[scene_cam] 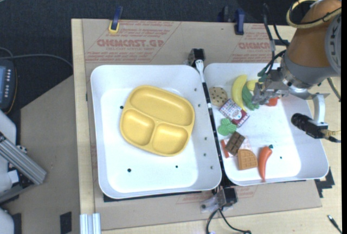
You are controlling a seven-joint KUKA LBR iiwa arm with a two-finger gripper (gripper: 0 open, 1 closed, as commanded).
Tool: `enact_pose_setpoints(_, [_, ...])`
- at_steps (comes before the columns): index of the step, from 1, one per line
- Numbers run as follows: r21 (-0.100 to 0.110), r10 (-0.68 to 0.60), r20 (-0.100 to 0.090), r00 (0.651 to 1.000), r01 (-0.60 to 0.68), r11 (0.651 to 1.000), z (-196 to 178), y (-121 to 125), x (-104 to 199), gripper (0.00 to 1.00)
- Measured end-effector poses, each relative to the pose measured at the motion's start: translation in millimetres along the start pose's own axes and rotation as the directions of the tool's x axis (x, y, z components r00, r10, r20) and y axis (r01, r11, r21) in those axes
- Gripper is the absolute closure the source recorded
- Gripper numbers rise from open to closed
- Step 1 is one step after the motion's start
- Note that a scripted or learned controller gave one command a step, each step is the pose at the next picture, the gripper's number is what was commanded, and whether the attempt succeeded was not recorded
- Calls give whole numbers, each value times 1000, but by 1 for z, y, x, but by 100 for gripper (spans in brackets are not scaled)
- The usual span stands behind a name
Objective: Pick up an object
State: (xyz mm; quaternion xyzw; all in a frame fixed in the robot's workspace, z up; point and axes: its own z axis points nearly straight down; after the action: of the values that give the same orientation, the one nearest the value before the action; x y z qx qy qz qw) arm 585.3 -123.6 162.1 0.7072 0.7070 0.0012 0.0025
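Presently the gripper sits low in the upper part of the right bin, directly over a green piece just right of the banana; whether it grips anything cannot be told. Banana's long axis runs near vertical in frame. Cookie and bin wall lie left; open floor lies to the lower right.

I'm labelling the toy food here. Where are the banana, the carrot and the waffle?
banana (pixel 239 86): camera view, middle of its yellow curve.
carrot (pixel 264 159): camera view, orange body.
waffle (pixel 246 160): camera view, centre of its grid.
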Motion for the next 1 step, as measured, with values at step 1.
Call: enact_pose_setpoints(1, [-2,-1,1,1000,1,1000,-57,9,-7,100])
